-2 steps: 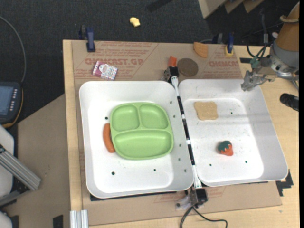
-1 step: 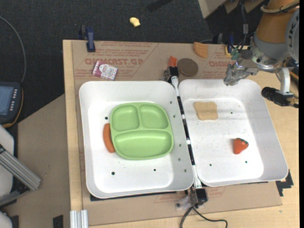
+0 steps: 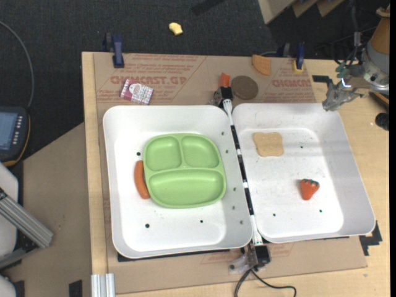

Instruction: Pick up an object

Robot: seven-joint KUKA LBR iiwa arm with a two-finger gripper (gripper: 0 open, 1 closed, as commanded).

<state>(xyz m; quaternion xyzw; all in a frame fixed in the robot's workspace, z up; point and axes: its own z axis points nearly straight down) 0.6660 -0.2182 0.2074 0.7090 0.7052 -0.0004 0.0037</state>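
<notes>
Strawberry (image 3: 309, 189) and cracker (image 3: 268, 144) unobstructed in right bin (image 3: 346, 184); pincer (image 3: 335, 96) beyond its far corner, closure indiscernible.

Grey metal gripper (image 3: 337, 94) with thin, dull silver jaws on a small blocky body. Above, a round pale grey wrist flange (image 3: 376, 73) with a lighter rim. Higher, a tan-orange rounded section (image 3: 382, 39). Thin dark cables (image 3: 354, 45) looped beside the wrist.

Dark carpet floor (image 3: 74, 17) — wood bench (image 3: 99, 228) w/ cardboard sheet (image 3: 179, 70), blue clamps (image 3: 116, 51) at back edge.
</notes>
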